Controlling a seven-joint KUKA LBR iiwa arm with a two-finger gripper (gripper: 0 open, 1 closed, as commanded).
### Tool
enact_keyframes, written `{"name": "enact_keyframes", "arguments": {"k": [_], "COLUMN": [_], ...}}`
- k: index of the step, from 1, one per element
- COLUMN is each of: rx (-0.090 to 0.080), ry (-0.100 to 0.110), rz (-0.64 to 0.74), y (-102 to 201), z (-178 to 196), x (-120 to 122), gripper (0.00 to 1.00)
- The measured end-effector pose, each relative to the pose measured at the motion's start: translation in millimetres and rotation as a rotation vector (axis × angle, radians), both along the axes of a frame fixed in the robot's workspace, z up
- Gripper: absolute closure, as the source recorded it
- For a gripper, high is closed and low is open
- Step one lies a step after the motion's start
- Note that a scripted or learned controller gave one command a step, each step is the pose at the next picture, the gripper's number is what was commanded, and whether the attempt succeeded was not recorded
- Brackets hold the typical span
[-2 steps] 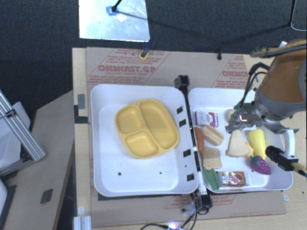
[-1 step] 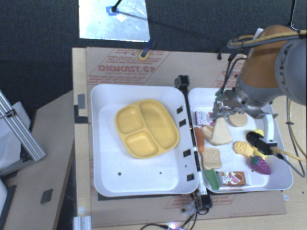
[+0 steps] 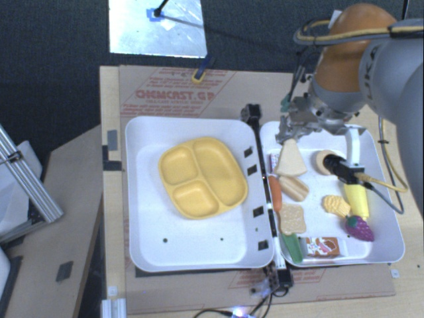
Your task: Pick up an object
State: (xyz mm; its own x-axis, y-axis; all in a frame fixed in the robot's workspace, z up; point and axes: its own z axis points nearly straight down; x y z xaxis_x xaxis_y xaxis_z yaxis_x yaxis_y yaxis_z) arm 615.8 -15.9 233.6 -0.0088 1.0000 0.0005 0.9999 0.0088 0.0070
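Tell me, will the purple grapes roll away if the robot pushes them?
Probably a bit. The purple grapes look bumpy and rounded, so they might wobble rather than roll far. They look like light plastic, and the bin's wall close by would likely stop them.

Judged to be a robotics laboratory or test cell, not a home or kitchen. Noted a plywood bench [image 3: 79,177] bearing printed cardboard sheeting [image 3: 173,93] beneath two shallow white bins [image 3: 142,197], clipped together at the shared edge. Observed an industrial grey arm with an orange band [image 3: 354,45] and loose external cabling [image 3: 387,171] reaching over the right-hand bin. Recorded toy plastic food [image 3: 291,159] and a yellow divided tray [image 3: 202,176] as test articles rather than real provisions. Also noted an aluminium extrusion frame [image 3: 26,177] at left, dark carpet flooring [image 3: 53,52], and a reflective panel [image 3: 158,20] beyond the bench.
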Motion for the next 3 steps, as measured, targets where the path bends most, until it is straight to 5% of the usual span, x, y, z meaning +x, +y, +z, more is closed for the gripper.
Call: {"name": "enact_keyframes", "arguments": {"k": [3], "rx": [-0.001], "ry": [0.004], "rz": [-0.007], "y": [-10.4], "z": [-12.8], "x": [8.7], "gripper": [1.00]}}
